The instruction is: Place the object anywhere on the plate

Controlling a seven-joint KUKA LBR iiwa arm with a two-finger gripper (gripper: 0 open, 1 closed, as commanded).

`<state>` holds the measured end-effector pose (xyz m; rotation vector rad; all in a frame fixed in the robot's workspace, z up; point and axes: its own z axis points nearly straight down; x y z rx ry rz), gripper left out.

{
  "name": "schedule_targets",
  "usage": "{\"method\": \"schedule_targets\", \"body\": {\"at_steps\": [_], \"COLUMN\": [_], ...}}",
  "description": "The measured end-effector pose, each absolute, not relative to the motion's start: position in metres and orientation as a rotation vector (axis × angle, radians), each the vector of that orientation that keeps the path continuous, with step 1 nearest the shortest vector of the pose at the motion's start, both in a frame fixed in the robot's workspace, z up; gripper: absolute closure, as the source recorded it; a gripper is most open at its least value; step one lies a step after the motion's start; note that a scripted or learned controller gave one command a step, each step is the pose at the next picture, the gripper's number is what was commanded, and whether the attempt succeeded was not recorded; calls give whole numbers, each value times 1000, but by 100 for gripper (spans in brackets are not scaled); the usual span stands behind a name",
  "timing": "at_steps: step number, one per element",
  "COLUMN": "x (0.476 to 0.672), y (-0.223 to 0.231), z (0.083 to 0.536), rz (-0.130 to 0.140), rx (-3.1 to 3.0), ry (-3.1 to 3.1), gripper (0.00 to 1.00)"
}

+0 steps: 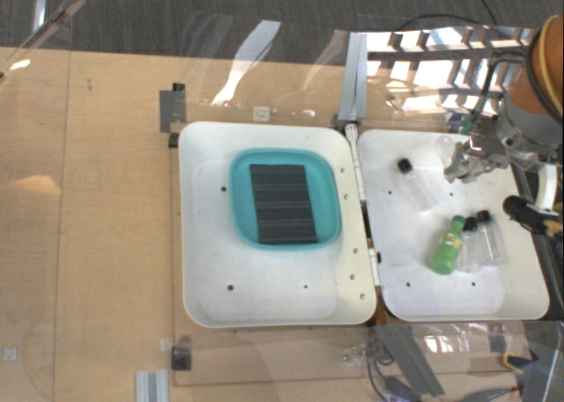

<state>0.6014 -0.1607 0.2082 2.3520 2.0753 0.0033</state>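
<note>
Nearest to you in the right bin [529,308], the green bottle [448,246] lies on the white floor, tilted with its cap toward the far side. Just to its right lie two clear bottles with black caps [485,237], hard to separate from each other against the white. They look to be touching or almost touching the green one, though you cannot tell which.

In the left bin [203,294], the teal plate [328,206] sits a little toward the far side, and a dark ribbed rectangular pad [283,204] lies across its middle. The plate is well apart from every bottle, with the wall between the bins lying between them.

Further back in the right bin, another clear bottle with a black cap [416,178] lies toward the left. The gripper [460,167] hangs at the far right of this bin, just beside that clear bottle. You cannot tell from here whether it is spread or closed, and nothing can be seen in its grasp. The grey arm with its orange band [539,100] comes in from the right edge.
</note>
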Motion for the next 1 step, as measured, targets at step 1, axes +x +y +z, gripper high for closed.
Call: {"method": "schedule_targets", "body": {"at_steps": [1], "x": [601], "y": [-161], "z": [208], "rz": [4], "rx": [2352], "ry": [2075], "gripper": [0]}}
